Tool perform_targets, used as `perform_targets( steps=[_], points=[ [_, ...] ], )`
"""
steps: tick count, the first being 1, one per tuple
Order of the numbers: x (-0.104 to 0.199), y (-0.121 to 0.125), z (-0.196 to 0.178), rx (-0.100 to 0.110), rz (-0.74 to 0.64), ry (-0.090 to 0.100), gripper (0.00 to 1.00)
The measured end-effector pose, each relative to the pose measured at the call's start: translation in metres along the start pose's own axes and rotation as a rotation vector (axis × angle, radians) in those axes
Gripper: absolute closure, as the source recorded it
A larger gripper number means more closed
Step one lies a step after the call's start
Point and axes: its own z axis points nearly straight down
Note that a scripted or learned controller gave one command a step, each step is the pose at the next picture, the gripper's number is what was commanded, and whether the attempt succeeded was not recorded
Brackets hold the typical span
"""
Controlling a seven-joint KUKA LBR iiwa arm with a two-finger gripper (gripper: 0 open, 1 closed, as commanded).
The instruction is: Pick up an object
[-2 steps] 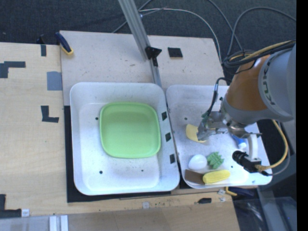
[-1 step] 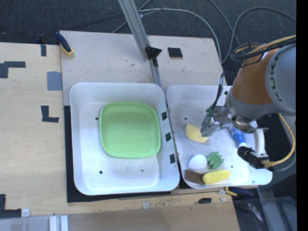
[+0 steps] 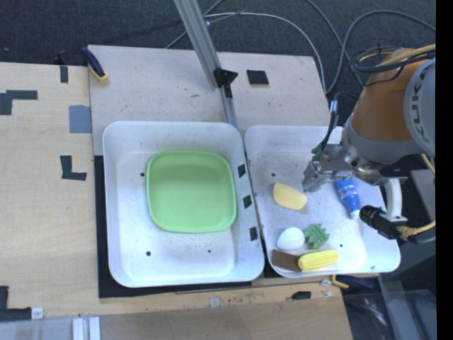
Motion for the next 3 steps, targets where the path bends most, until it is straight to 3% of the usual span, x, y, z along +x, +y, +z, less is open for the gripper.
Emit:
perform_targets(
  steps=[1, 3],
  points=[
    [0.050, -0.001, -0.009, 0.001, -0.004, 0.001, 1.00],
    [0.148, -0.018, 0.007, 0.002, -0.003, 0.000, 1.00]
  ],
)
